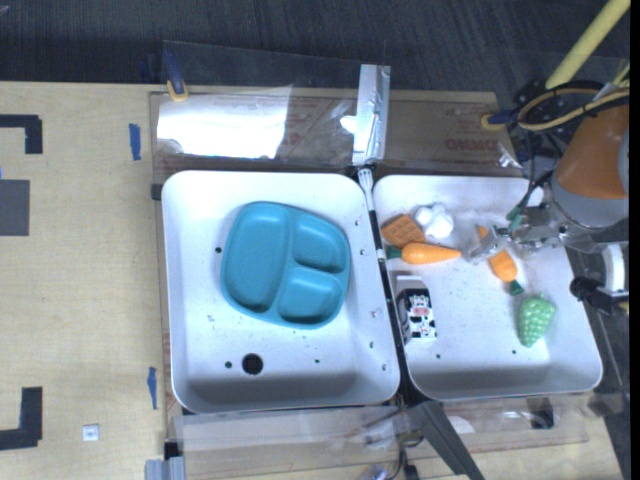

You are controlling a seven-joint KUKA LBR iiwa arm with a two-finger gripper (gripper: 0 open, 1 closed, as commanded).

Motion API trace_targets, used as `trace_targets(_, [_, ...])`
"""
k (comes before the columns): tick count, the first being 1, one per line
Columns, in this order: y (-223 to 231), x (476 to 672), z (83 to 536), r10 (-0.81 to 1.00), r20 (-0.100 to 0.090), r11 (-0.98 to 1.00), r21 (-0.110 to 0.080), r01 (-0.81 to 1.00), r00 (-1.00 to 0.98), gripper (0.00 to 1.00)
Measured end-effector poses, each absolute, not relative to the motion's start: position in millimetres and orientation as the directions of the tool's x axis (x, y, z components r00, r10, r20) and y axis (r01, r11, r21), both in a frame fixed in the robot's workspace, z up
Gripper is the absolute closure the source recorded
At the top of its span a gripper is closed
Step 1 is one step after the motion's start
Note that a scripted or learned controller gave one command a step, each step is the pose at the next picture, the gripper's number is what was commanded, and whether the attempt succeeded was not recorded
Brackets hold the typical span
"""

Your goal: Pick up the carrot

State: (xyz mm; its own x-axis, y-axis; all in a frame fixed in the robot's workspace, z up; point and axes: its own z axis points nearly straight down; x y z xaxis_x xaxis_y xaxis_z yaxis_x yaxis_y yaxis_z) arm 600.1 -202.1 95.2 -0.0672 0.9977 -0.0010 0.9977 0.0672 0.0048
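Inside the right bin [560, 373], the carrot [432, 254] lies just beside the waffle [401, 230], and the hand [525, 230], whose grip I cannot tell, sits apart from it, so I think it must reach over and down first.

A blue sectioned plastic tray [285, 263] lay in the left white bin [190, 348]. In the right white bin [480, 363] — near its left wall — an orange toy carrot [430, 254] lay before a waffle-patterned toy piece [401, 230], a green toy grape bunch [535, 320] well to its right.
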Motion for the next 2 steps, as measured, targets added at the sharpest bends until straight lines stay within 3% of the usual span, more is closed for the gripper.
trace_targets(1, [-202.2,600.5,105.1,0.998,-0.002,0.066,0.007,0.998,-0.066,1.00])
trace_targets(2, [-102.8,624.1,206.9,0.983,-0.001,0.184,0.011,0.983,-0.184,1.00])
